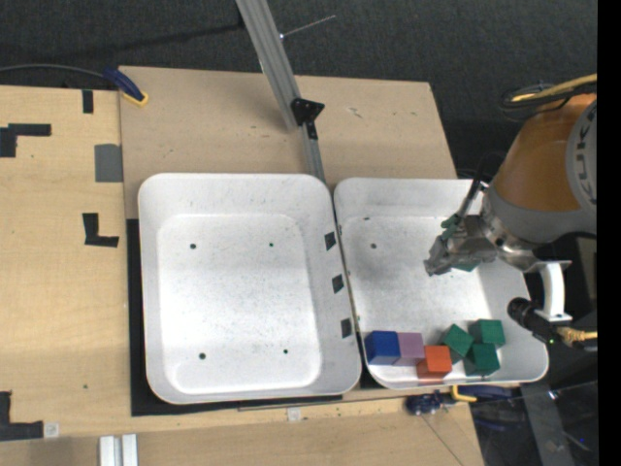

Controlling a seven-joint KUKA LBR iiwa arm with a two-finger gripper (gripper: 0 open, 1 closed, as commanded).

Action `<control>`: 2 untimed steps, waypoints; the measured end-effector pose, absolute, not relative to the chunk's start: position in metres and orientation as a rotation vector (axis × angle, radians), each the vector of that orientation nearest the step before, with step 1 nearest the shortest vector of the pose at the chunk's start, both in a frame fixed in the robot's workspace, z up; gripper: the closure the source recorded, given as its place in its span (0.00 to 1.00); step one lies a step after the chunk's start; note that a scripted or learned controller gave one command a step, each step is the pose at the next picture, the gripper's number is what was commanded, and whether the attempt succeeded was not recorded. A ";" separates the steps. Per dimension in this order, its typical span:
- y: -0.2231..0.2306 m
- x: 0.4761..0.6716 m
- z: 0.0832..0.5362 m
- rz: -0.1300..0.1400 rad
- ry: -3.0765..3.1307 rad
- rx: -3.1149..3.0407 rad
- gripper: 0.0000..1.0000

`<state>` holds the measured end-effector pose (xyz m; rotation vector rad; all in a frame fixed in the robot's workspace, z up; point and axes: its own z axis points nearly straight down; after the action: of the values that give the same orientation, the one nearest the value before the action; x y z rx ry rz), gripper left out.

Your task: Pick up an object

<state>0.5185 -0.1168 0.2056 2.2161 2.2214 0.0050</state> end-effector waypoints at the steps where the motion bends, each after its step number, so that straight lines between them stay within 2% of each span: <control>1: -0.116 0.519 0.222 0.002 2.223 2.219 1.00; 2: -0.066 0.550 0.232 0.002 2.229 2.214 1.00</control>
<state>0.5497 -0.0663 0.2323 2.2140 2.2289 0.0025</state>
